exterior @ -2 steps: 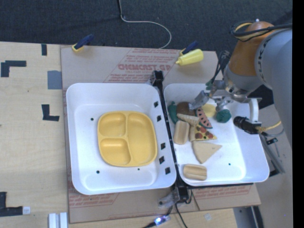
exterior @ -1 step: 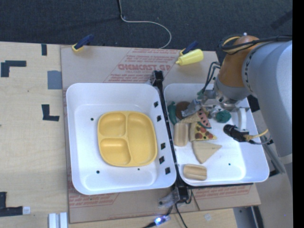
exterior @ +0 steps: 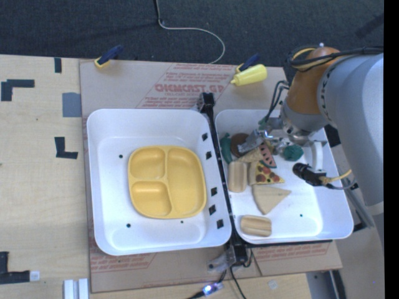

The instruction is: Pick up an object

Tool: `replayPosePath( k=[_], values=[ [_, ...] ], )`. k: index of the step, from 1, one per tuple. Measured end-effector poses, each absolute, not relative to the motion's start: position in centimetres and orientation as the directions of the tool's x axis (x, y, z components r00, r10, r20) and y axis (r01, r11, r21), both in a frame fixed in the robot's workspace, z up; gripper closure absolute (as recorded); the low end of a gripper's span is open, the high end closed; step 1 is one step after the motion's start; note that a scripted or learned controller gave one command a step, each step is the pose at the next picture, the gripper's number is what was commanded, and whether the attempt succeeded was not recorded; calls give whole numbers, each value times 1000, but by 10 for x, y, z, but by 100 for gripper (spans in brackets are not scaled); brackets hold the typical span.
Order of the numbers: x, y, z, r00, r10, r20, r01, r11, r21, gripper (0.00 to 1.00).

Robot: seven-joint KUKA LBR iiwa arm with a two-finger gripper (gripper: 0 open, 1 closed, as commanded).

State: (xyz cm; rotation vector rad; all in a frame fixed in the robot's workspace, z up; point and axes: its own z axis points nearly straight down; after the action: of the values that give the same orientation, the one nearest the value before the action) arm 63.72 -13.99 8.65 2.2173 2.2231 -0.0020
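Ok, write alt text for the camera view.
A grey robot arm reaches from the right over the right bin, its gripper low among toy food pieces including a pizza slice. The left bin holds a yellow divided plate.

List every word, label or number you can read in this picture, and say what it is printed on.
Red print on the cardboard sheet under the bins, seen upside down: too blurred to read with certainty.
Red print on the cardboard's near edge: too small and blurred to read.
The yellow tray, white bins and arm show no readable text.

Glossy yellow plastic plate
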Motion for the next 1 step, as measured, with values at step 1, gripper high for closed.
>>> replayPosePath(
  k=[1],
  values=[
    [638,-138,98,-4,1000,1,1000,4,2,100]
  ],
)
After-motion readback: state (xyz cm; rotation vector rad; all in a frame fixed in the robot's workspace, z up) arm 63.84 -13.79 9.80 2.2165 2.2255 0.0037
